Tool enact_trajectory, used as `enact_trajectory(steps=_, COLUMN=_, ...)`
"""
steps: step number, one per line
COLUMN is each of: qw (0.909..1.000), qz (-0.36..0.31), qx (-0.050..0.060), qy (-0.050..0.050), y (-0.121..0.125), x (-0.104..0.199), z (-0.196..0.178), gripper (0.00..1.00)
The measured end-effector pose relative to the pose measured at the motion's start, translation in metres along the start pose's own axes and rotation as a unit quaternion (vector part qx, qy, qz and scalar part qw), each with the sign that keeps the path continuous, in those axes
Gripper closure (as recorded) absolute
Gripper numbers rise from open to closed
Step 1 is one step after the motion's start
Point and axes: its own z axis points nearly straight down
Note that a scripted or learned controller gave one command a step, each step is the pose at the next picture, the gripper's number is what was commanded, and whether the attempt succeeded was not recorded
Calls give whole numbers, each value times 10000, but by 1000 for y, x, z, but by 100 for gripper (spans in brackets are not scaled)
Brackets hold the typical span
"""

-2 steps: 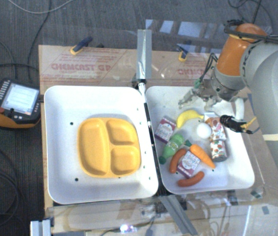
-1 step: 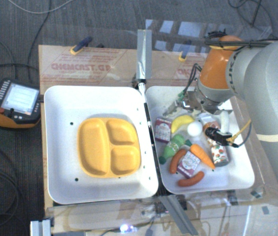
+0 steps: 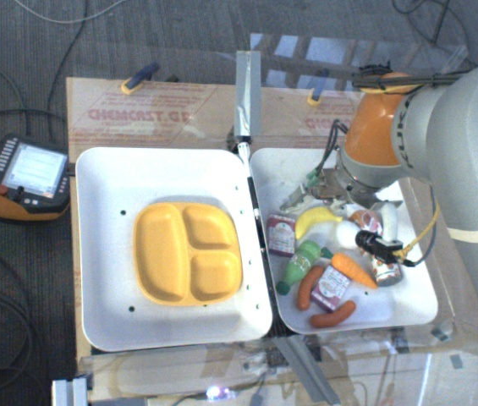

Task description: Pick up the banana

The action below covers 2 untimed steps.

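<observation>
The yellow banana [image 3: 315, 222] lies in the right bin [image 3: 416, 307], near its middle and toward the back, among other toy foods. My gripper [image 3: 300, 196] hangs just above and behind the banana's left end, close over the bin floor. It is seen from above under the orange-banded wrist [image 3: 374, 138]. Nothing visible is lifted off the bin, and the banana rests on the floor of the bin.
Crowding the banana are a dark red box [image 3: 281, 233], a green bottle [image 3: 300, 265], a carrot [image 3: 354, 269], two red sausages [image 3: 333, 314], a red packet [image 3: 331, 288] and a can [image 3: 385, 271]. The left bin [image 3: 95, 227] holds a yellow divided tray [image 3: 189, 252].
</observation>
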Motion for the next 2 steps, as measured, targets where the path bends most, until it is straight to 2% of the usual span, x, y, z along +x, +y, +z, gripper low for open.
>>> enact_trajectory(steps=1, qw=10000, qz=-2, qx=-9, qy=-1, y=1, x=0, z=-10, gripper=100)
enact_trajectory(steps=2, qw=10000, qz=-2, qx=-5, qy=1, y=1, x=0, z=-10, gripper=0)
